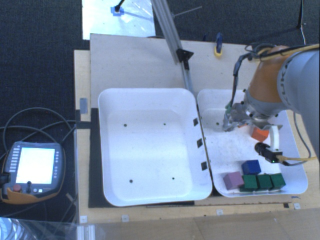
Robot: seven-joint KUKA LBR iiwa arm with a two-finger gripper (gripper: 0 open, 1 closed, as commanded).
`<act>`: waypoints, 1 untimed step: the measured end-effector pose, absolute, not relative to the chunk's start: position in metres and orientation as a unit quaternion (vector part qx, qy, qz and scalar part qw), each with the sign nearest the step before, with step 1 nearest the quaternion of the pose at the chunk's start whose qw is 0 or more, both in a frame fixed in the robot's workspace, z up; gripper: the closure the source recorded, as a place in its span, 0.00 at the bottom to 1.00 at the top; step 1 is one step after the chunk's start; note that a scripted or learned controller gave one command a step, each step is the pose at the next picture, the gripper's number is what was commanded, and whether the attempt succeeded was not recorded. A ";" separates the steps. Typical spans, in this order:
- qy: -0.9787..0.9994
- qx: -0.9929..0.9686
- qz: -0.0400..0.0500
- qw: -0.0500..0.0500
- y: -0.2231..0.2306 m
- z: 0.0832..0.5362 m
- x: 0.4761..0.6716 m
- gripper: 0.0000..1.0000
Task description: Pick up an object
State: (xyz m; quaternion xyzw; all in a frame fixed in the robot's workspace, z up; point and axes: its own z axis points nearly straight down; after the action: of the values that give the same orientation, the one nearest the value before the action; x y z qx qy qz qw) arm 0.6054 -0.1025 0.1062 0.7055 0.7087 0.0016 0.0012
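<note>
The small blocks sit in the right bin point(300, 184), bunched near its front edge: a pink block point(232, 180), a blue block point(251, 166) and three green blocks point(262, 182) in a row, touching each other. An orange block point(259, 133) lies farther back, partly under the arm point(285, 79). The gripper point(231, 123) hangs low over the back of that bin, apart from the blocks. The left bin point(107, 104) sits just beside it. A screen pad point(32, 169) lies on the floor.
</note>
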 end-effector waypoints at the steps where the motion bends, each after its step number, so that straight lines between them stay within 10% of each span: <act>1: 0.708 0.706 0.002 0.003 -0.112 0.165 0.609 1.00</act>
State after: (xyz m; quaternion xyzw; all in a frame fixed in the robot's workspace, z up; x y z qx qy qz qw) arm 0.6089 -0.1125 0.1651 0.7063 0.7079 0.0021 0.0033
